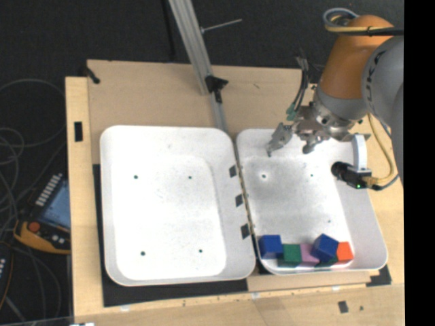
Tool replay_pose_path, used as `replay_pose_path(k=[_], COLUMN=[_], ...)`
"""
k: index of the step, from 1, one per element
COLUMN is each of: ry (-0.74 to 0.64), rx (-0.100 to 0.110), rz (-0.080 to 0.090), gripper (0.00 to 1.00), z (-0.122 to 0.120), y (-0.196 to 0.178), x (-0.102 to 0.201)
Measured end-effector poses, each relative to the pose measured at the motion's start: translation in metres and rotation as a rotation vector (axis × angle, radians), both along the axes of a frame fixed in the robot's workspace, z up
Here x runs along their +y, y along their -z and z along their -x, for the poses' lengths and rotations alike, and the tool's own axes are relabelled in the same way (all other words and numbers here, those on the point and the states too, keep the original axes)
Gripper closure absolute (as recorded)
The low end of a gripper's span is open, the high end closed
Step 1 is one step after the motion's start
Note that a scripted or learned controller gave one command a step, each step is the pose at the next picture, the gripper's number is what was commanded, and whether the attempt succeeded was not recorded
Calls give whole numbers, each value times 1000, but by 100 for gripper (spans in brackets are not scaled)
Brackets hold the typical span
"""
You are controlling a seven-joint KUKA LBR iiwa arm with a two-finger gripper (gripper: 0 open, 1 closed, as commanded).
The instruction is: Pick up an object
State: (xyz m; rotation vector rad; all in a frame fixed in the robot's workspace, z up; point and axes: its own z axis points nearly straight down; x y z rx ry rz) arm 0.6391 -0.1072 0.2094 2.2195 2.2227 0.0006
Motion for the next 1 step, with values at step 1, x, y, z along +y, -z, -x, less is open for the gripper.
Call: replay_pose_path(k=[1], ry=[8], rx=[-3], rz=[6], gripper=[0], z=[20], y=[-33], x=[-86])
